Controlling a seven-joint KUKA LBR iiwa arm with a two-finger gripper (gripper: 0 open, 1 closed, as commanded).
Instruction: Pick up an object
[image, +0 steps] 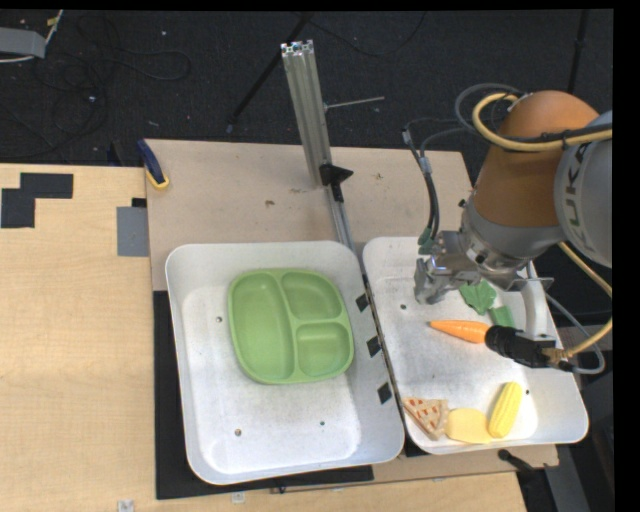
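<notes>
Two shallow white bins sit side by side on the bench. The left bin (200, 420) holds a green divided plate (291, 325) with three compartments, lying flat near the bin's centre. The right bin (400, 262) holds the candidate objects: an orange carrot (458, 329) lying roughly crosswise at mid-bin, a green leafy piece (482, 297) just behind it and partly covered by the wrist, and, along the near edge, a waffle-patterned wedge (426, 413), a pale yellow rounded piece (463, 426) touching it, and a yellow corn cob (505, 409) tilted upright beside that. The arm enters from the right, its orange band high above the bin and its wrist pointing down. The gripper (432, 283) hangs over the far part of the right bin, left of the carrot; whether its fingers are apart or together cannot be made out, and nothing is seen between them.
</notes>
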